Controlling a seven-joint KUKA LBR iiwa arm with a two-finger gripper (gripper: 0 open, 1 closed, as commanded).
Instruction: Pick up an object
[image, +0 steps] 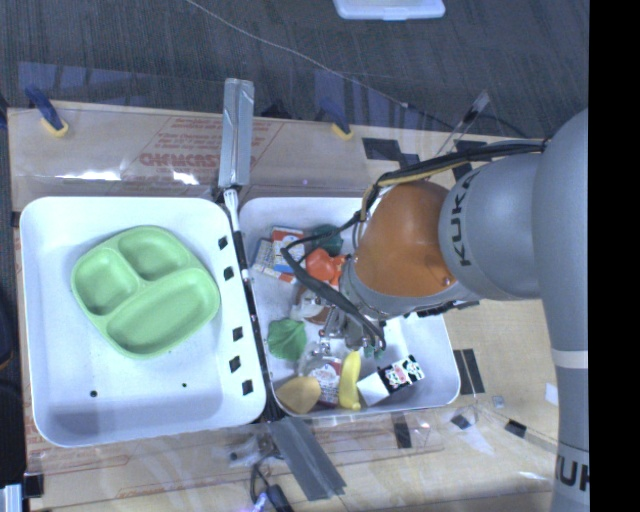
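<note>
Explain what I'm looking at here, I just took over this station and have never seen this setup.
One camera looks down at a slant on two shallow white bins. The left bin holds a light green divided plastic plate. The right bin holds a jumble of small things, among them a yellow banana-shaped toy, a green leafy piece and a tan rounded lump. The grey arm with the orange band reaches in from the right, its gripper low over that jumble. I cannot tell whether it holds anything.
</note>
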